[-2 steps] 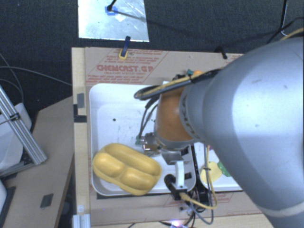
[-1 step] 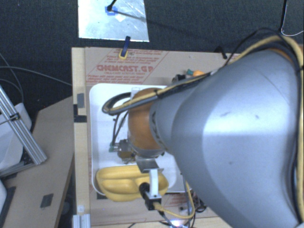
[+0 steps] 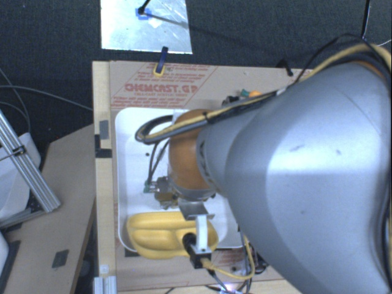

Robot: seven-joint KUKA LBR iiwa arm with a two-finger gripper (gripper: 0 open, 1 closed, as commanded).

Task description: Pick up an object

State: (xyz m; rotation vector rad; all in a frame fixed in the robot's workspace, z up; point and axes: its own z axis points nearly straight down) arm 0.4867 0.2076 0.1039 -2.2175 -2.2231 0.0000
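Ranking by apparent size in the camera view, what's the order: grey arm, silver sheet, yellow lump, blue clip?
1. grey arm, though nearness to the camera inflates it
2. silver sheet
3. yellow lump, partly covered by the arm
4. blue clip

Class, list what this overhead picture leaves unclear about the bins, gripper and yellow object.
Camera view:
- Right bin: covered by the grey arm.
- Left bin: right part under the arm.
- Yellow object: right end behind the arm.
- Gripper: its state, shadowed under the orange band.
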